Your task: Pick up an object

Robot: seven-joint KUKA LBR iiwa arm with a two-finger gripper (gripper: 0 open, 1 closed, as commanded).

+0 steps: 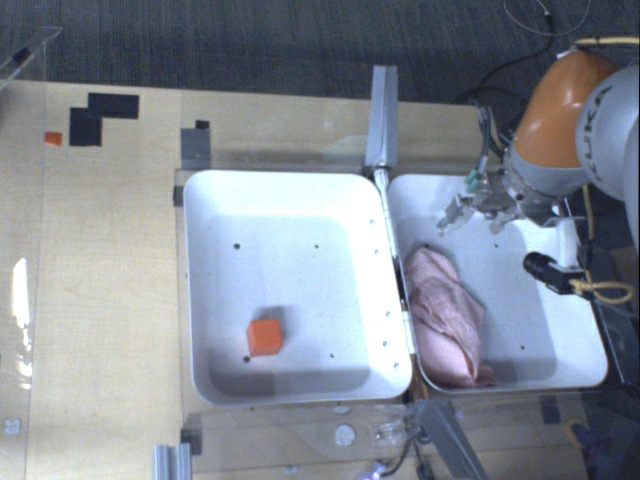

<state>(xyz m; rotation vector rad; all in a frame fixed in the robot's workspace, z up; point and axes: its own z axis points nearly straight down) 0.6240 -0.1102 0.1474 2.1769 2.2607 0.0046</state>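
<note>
An orange block [265,336] lies in the left bin [215,208], near its front left part. A pink cloth [445,313] lies bunched up along the left side of the right bin [580,363]. My gripper [478,208] hovers over the far part of the right bin, up and to the right of the cloth and apart from it. Its fingers are spread open, with nothing between them.
A grey metal divider post [381,118] stands at the back between the bins. Black blocks [100,116] and a small orange piece [53,139] sit on the bench at the far left. A black cable fitting [548,268] hangs over the right bin.
</note>
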